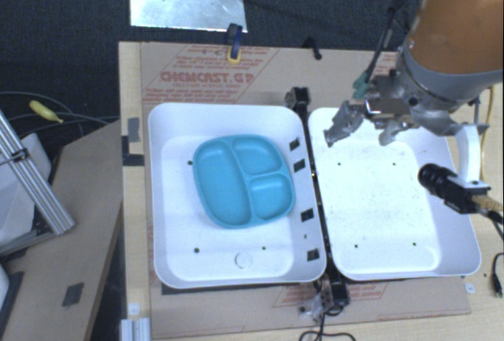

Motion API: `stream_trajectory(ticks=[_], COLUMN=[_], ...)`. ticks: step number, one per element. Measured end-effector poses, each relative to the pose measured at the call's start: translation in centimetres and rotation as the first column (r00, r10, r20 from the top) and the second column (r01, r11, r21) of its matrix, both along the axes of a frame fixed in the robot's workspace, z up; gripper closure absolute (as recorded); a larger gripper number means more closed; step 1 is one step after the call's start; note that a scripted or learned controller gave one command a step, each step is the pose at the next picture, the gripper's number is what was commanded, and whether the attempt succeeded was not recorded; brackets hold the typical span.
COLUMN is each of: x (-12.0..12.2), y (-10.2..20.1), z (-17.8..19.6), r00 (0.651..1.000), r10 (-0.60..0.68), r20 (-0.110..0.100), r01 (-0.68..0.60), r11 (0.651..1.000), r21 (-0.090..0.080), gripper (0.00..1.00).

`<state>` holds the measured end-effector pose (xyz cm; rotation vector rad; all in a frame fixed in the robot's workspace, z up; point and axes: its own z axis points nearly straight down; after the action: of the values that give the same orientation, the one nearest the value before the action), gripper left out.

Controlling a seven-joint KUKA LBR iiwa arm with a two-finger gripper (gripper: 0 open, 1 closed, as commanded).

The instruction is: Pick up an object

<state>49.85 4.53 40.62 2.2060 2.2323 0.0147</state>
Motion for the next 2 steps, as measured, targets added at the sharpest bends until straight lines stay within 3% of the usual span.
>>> stream_trajectory(ticks=[1, 2], x=[-1.3, 2.2], y=[9.1, 11.9], z=[-0.1, 4.9], r00=[1.0, 1.0], r10=[0.001, -0.005], r20=[-0.006, 0.0], r01=[-0.001, 0.005], r11=[1.0, 1.0], r21=[-0.001, -0.001], gripper=[0.0, 0.0])
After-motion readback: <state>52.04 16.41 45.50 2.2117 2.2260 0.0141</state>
